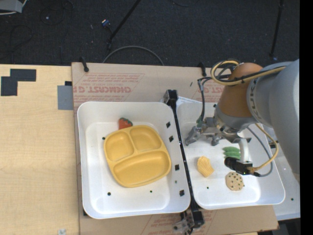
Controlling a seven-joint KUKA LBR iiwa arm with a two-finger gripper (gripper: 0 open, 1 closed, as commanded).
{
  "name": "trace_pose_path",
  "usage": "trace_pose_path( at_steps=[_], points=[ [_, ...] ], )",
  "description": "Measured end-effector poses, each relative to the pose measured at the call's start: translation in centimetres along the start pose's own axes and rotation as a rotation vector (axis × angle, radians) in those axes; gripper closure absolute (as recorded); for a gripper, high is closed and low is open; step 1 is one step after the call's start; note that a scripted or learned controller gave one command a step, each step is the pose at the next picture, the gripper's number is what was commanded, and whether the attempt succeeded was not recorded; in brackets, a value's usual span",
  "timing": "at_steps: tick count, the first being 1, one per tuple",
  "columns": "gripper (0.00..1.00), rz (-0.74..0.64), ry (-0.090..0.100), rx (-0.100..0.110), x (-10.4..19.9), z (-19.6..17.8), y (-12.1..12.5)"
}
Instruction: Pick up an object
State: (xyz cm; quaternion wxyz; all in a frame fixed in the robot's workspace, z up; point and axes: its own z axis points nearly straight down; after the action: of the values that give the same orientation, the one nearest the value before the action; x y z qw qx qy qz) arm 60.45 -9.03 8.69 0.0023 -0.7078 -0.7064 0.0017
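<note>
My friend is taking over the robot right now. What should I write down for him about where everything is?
Tool: low in the right bin, near its upper left part; nothing seen between its fingers.
Right bin things: a yellow food piece in the middle, a cookie to its right, a green piece above the cookie.
Left bin: a yellow divided plate, with a red and green piece tucked at its top edge.
Done: nothing picked up yet.
Left: grab one thing and lift it. The yellow food piece looks closest to the tool.
</note>
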Motion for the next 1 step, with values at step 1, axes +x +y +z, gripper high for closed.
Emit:
trace_pose_path(
  at_steps=[1],
  points=[
    [1.0,0.003,0.001,0.001,-0.07,-1.08,-0.01]
  ],
)
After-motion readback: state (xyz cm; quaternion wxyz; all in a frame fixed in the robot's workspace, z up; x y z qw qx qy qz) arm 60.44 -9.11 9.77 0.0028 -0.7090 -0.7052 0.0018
